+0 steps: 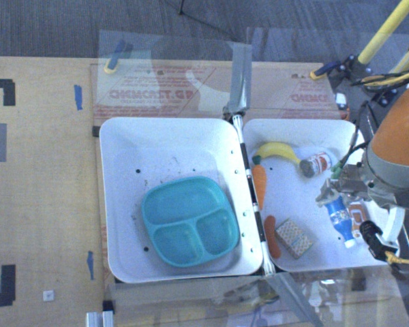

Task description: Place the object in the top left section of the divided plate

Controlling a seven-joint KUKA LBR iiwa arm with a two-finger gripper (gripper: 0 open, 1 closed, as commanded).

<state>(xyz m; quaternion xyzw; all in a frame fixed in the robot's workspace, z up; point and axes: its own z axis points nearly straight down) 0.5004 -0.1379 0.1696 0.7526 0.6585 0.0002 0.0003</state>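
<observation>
Starting at the far left, we see the tan bench top [34, 210] with black corner marks and short strips of blue tape stuck to it. Above it runs a band of grey carpeted floor [75, 9], crossed by a thin dark cable near the top middle. A sheet of brown cardboard [157, 90] with red lettering lies under the back edge of the bins, with a clear plastic sheet over part of it.

Next comes the left bin [123, 148], its white floor flecked with small dark specks. In it, toward the front, sits the teal divided plate [189, 221], with one wide section at the back and two smaller ones at the front; we see nothing in any section.

Moving right, the right bin [286, 251] holds a carrot [259, 186] along its left wall, a red sausage-like piece [271, 236] below it, a banana [278, 152] near the back, a small red-and-white can [315, 163] just beside the banana's tip, and a patterned block [293, 238] toward the front.

At the right side of that bin, the gripper [341, 195] hangs low over a blue-and-white bottle [341, 218], which lies on the bin floor. We cannot tell whether the fingers are apart or together, nor whether they touch the bottle. The orange band [399, 135] of the arm shows above it, with yellow bars and cabling behind.
</observation>
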